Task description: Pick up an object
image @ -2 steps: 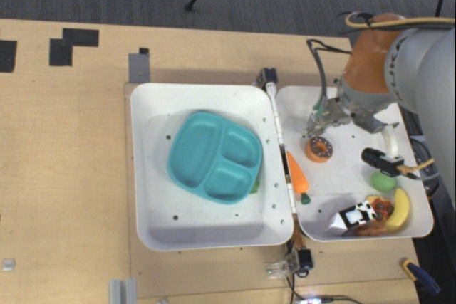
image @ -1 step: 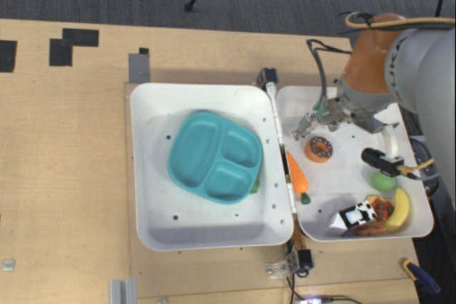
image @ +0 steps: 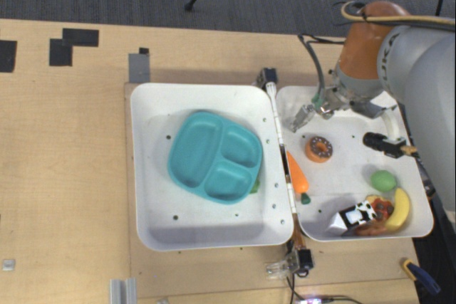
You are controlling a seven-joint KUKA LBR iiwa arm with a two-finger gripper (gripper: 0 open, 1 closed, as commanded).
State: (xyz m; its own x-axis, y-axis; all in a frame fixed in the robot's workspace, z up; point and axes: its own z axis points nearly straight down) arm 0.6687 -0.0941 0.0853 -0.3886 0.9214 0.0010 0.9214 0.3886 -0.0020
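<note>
Bench bins: left bin (image: 153, 224) holds teal tray (image: 215, 156); right bin (image: 342, 233), banana (image: 400, 209).

No text, label, brand or number can be read anywhere (the black-and-white object (image: 358, 213) shows only a pattern, no letters).

Teal plate (image: 216, 155); orange carrot (image: 297, 174); yellow banana (image: 400, 210); green ball (image: 384, 180), possibly lime.
</note>
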